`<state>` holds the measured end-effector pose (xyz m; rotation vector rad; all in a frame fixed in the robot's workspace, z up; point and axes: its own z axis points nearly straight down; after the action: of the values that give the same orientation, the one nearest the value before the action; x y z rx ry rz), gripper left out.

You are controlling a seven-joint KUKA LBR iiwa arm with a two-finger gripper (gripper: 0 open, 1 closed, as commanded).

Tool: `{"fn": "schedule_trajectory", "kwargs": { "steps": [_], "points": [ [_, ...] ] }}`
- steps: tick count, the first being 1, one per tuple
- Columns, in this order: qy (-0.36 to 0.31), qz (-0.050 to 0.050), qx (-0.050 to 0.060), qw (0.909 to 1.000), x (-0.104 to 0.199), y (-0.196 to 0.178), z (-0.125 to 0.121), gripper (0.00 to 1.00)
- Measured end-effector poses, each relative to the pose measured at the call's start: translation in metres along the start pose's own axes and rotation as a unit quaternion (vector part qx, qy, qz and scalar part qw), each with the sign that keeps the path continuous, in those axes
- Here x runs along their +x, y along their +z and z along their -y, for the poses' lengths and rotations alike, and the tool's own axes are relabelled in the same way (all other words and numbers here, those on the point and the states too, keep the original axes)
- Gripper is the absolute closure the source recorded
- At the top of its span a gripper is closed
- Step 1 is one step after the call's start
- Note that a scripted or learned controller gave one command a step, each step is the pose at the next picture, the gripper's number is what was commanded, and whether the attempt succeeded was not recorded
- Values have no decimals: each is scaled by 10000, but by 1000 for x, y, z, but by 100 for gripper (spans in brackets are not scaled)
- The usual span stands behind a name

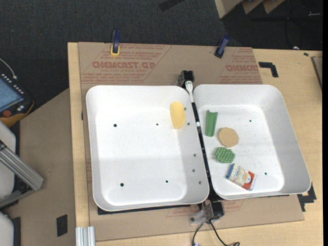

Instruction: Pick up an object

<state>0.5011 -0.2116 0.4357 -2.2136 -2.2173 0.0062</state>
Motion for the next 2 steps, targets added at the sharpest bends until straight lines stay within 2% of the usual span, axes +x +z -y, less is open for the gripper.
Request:
{"fn": "schedule_trajectory", "kwargs": {
  "steps": [1, 2],
  "points": [
    [9, 48, -110, 9999, -6, -106, 23, 100],
    [5, -3, 7, 10000, -1, 8, -6, 100]
  ]
}}
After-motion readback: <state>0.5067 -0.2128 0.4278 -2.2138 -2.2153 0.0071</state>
